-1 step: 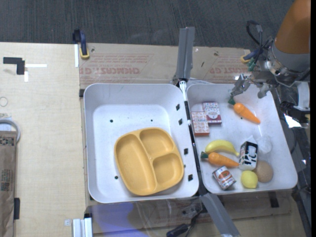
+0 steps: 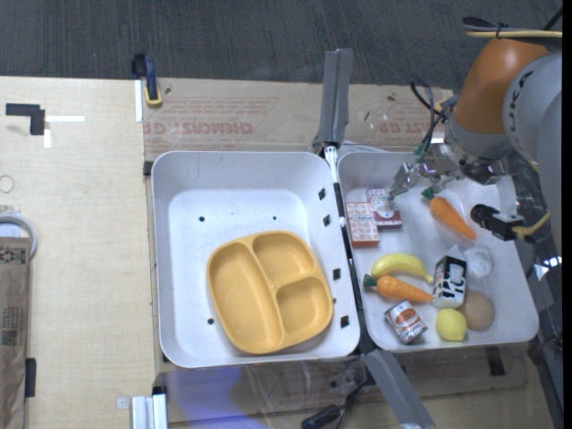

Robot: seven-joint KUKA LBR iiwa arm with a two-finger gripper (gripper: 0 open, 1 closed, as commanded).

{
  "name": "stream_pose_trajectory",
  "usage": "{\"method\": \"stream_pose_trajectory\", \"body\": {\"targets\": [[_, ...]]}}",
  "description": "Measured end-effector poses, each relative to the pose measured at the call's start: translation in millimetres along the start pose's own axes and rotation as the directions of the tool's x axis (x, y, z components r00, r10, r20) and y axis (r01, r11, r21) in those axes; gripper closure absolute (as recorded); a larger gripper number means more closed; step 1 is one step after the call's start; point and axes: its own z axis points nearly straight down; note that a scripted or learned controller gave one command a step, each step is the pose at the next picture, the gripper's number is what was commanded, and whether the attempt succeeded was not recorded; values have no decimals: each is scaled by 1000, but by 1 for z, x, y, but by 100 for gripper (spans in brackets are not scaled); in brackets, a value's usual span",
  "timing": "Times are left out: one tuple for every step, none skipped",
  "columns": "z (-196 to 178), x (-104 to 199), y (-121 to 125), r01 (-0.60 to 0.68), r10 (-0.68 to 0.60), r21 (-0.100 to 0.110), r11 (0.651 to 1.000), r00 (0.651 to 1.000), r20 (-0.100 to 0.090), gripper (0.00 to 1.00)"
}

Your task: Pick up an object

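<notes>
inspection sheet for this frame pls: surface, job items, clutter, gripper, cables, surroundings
Surface: two white bins side by side; left bin, right bin.
Job's things: in the right bin, a banana, two toy carrots, a small can, a lemon, a brownish round item, a black-and-white item, two red-and-white packets.
Clutter: a yellow divided plate in the left bin.
Gripper: the gripper hangs over the right bin's far end, above the packets; finger state unclear.
Cables: dark cables at the wrist.
Surroundings: cardboard sheet behind the bins, a wooden board to the left, dark floor beyond.
</notes>
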Motion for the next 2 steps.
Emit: {"method": "stream_pose_trajectory", "body": {"targets": [[15, -31, -55, 9, -9, 0, 1000, 1000, 0, 0], [15, -59, -85, 26, -26, 1, 1000, 1000, -6, 0]]}}
